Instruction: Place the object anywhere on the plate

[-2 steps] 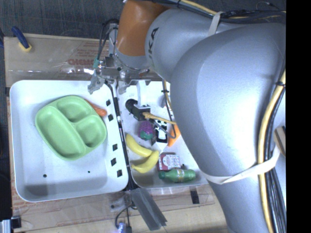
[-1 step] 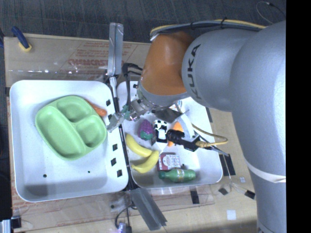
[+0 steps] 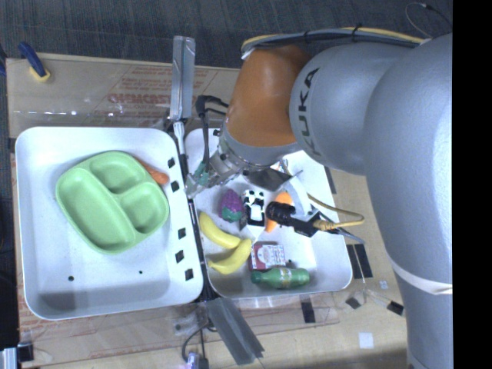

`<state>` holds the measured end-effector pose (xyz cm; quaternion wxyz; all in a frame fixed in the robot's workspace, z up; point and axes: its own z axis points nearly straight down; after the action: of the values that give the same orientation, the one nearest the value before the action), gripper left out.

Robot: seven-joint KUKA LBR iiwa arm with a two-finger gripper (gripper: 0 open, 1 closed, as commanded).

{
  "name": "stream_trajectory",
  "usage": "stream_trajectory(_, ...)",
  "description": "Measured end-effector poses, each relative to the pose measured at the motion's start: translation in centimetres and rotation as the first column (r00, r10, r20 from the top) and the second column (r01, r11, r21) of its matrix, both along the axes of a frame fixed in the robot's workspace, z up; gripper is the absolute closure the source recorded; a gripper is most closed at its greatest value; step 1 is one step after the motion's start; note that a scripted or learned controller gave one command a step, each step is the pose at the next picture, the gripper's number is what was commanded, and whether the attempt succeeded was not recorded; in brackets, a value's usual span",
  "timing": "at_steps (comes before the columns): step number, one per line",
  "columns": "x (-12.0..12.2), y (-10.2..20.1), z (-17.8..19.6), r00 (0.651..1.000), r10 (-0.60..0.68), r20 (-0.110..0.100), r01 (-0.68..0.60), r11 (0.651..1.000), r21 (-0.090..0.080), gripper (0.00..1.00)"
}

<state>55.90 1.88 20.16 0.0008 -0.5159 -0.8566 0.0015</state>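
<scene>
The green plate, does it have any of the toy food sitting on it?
No. The green plate has bare compartments; the banana and bottle lie in the other bin, and a carrot lies just beside the plate's rim.

green three-compartment plate [image 3: 112,200] flat in left bin, left-centre of frame; orange carrot-like object [image 3: 158,176] touching its upper-right rim

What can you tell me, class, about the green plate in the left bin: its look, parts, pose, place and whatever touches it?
The green plate is pale green, smooth and plastic-looking, with rounded corners and three compartments: one long, two smaller. It lies flat, turned at an angle, in the upper part of the left bin. An orange carrot-like piece rests against its upper right edge. Nothing lies in its compartments.
</scene>
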Motion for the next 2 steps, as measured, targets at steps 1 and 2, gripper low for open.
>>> stream_trajectory(1,0.0,0.0,0.0,1.0,0.0,0.0,0.0,1.0,0.0,0.0)
stream_trajectory(2,-7.2,-1.6,-1.1,0.999,0.044,-0.001,-0.044,0.999,0.002,0.0)
